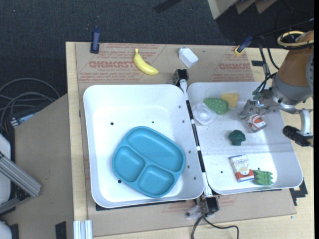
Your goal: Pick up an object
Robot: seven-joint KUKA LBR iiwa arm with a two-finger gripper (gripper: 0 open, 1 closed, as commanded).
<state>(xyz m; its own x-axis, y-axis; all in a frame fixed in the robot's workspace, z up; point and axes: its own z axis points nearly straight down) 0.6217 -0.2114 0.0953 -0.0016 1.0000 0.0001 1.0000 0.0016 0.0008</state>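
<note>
I work in a robotics lab — not a home or a kitchen. My counter (124,63) is a plywood sheet topped with printed cardboard, carrying two shallow white bins (94,133) clipped side by side. Loose cables (20,103) coil on the dark carpet (50,14) to the left, beside an aluminium rail (17,176). The things about me are toys — a plastic banana (144,63), a blue divided tray (147,160), and small play-food pieces (216,105).

The arm (295,73) runs off the right edge, so its upper part is cut away. The gripper (252,112) partly covers a small red-and-white object (257,123), whose kind is too small to tell.
</note>
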